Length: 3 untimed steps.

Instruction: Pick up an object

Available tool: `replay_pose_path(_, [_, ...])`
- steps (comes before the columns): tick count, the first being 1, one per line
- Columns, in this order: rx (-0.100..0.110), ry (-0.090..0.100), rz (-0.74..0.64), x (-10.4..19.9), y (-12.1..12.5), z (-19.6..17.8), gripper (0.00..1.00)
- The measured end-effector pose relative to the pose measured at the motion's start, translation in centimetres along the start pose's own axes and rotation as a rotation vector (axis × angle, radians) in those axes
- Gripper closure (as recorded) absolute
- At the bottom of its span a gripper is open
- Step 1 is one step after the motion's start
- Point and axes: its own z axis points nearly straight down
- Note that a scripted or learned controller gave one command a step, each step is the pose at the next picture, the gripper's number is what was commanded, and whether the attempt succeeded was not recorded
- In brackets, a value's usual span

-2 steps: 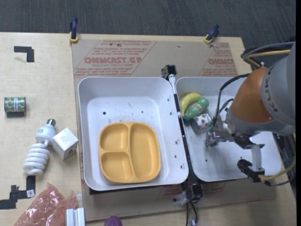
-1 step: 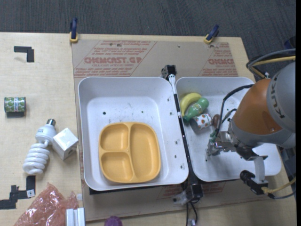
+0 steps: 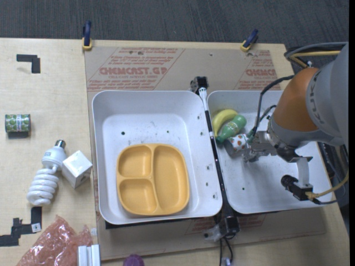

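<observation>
White right bin [image 3: 266, 201], hand [image 3: 250, 151] half-hidden beside partly covered toys [image 3: 230, 127].

The arm [image 3: 310, 101] hides part of the right bin [image 3: 244, 195].

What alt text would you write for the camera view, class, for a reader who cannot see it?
A grey and orange robot arm reaches from the right into the right white bin, its gripper beside a small cluster of toys: a yellow banana, a green piece and a spotted white one. The left bin holds a yellow divided plate.
</observation>
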Motion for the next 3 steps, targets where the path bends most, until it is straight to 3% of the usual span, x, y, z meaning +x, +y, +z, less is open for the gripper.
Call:
replay_pose_path(1, [0.002,0.001,0.003,0.9,-3.7,0.0,0.00])
replay_pose_path(2, [0.001,0.001,0.004,-0.4,-6.5,-1.3,0.00])
replay_pose_path(3, [0.000,0.000,0.000,-2.1,-1.5,0.0,0.00])
